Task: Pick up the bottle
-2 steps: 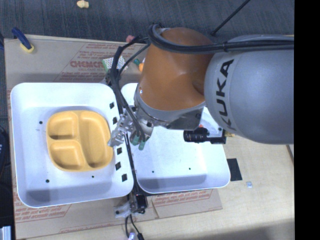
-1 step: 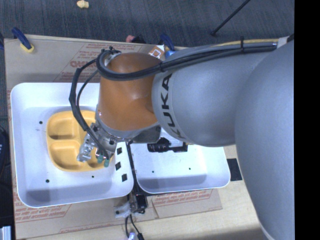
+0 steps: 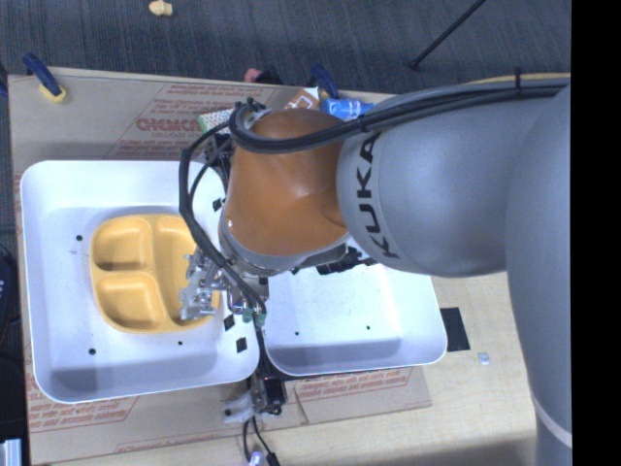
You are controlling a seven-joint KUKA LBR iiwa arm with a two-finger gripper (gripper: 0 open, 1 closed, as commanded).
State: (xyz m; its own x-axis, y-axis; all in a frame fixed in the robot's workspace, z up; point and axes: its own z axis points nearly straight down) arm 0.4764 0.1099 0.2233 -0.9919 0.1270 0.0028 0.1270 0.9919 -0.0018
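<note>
At the near edge, a small black-and-silver cable fitting sits on the brown cardboard sheet with red print that covers the tan table. On it lie two shallow white plastic bins with rounded corners, side by side and touching. The left bin holds a glossy yellow plastic tray with divided compartments. The right bin shows a smooth bare floor with a few small dark dots.

The metal pincer hangs over the yellow tray's right edge, trailing black cables. How wide it stands I cannot tell. Above it, the arm's broad orange band and smooth grey casing cover the middle of both bins. I cannot make out the bottle, so its look and place cannot be told.

Farther back, a blue clamp with a yellow tip grips the table's far corner. Beyond lies dark ribbed carpet, with a small yellow scrap and a thin black rod.
</note>
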